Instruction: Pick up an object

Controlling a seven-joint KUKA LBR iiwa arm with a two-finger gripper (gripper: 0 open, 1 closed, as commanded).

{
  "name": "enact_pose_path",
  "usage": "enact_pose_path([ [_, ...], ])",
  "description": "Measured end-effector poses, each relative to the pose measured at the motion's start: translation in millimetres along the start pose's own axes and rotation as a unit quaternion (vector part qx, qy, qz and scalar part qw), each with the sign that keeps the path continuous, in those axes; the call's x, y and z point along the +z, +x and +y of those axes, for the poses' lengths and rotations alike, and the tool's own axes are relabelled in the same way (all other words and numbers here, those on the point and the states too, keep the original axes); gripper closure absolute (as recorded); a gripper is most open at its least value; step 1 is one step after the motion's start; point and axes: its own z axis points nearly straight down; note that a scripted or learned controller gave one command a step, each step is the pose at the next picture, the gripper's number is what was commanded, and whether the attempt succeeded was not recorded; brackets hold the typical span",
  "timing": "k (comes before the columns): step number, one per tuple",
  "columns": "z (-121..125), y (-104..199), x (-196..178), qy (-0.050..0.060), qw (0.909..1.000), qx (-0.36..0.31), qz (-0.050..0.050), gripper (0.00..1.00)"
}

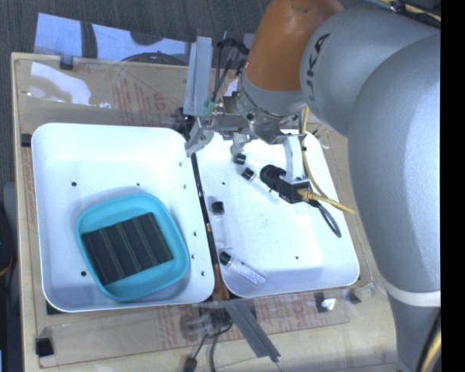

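"Two white bins sit side by side on the worktop (132, 84). What lies in the left bin (62, 161)?"
"A teal tray (132, 246) with a dark ribbed insert — flat on the bin's floor, toward the near edge."
"And the right bin (294, 231)?"
"A clear tube (244, 270) with a dark end lies in the near left corner, and a small black piece (215, 206) sits just beside the wall shared with the left bin."
"Where is the gripper (219, 134)?"
"It hangs over the far left corner of the right bin, near the dividing wall — well apart from tray and tube. Whether the jaws are released or clenched cannot be told."
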Motion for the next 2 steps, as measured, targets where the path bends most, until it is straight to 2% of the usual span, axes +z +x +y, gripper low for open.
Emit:
enact_pose_path([
  [1, -19, 104, 69, 0.004, 0.9934, 0.115, 0.000, 0.00],
  [2, -7, 111, 68, 0.001, 0.9969, 0.078, 0.000, 0.00],
])
